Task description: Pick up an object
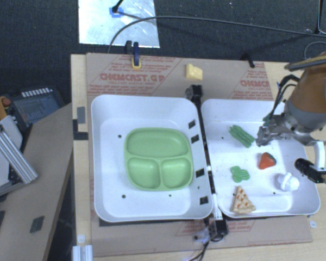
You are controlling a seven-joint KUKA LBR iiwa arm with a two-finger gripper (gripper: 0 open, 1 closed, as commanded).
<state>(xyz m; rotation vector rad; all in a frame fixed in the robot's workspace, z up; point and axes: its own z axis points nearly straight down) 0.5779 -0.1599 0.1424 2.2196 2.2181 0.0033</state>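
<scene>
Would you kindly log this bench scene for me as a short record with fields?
left bin: green divided tray
right bin: long green piece, small green piece, strawberry, pizza slice, white item
outside bins: yellow block on cardboard
pincer: over right bin, beside long green piece

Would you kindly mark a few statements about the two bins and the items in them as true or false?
1. The green plate lies in the left bin. True.
2. The pizza slice lies on the green plate. False: it lies in the right bin, near its front edge.
3. The strawberry lies in the right bin. True.
4. The gripper is over the left bin. False: it is over the right bin, beside the green bean.
5. The yellow block lies inside a bin. False: it lies on the cardboard behind the bins.
</scene>
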